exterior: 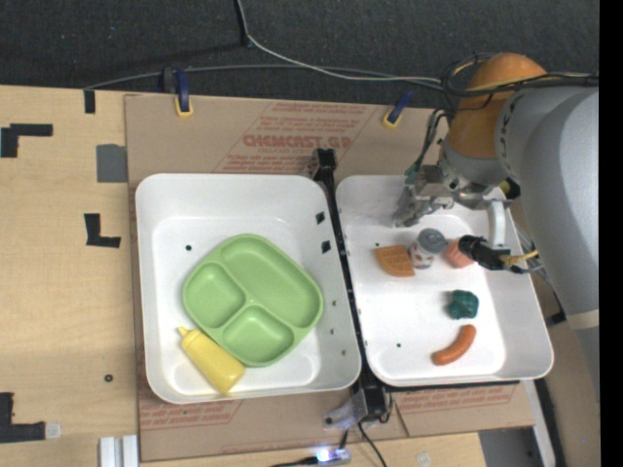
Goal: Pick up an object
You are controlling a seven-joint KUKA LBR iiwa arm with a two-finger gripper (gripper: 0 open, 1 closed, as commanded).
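Two bins side by side on the table, arm reaching in from the right.

The left bin (156,261) holds a divided plate (253,298) near its middle, with a bottle (209,360) just beside the plate's near-left edge. In the right bin (389,358), a waffle piece (395,260), a small can (427,246) and a carrot-like piece (471,253) sit in a row across the middle; nearer the camera lie a broccoli-like lump (462,305) and, before it, a sausage (455,345). The gripper (421,200) hangs over the bin's far part, behind the can.

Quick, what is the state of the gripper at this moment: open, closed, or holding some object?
Gripper: cannot be told. It hangs over the back of the right bin, with no object seen in it.
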